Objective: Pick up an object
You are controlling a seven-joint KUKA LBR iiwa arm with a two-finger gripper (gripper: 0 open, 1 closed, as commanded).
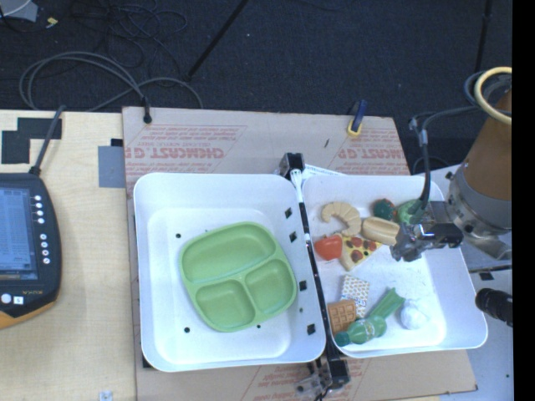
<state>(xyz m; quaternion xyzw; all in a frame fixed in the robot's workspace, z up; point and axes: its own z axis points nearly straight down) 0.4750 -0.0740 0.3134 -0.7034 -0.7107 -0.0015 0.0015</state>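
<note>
The right white bin [468, 324] holds several toy foods: a tan croissant [338, 214], a beige bread roll [380, 229], a red piece [328, 246], a pizza slice [359, 250], a checked cracker [355, 288], a brown waffle [341, 314], a green bottle-shaped toy [376, 314] and a small white piece [411, 314]. My gripper [408, 247] hangs low over the right half of this bin, just right of the bread roll and the pizza slice. Nothing can be seen held in it. Two green toys [407, 210] lie just behind it.
The left white bin [159, 224] holds a green divided plate [241, 274]. A black divider [303, 249] runs between the bins. A teach pendant [25, 241] lies on the bench at far left. Cables trail over the dark floor behind.
</note>
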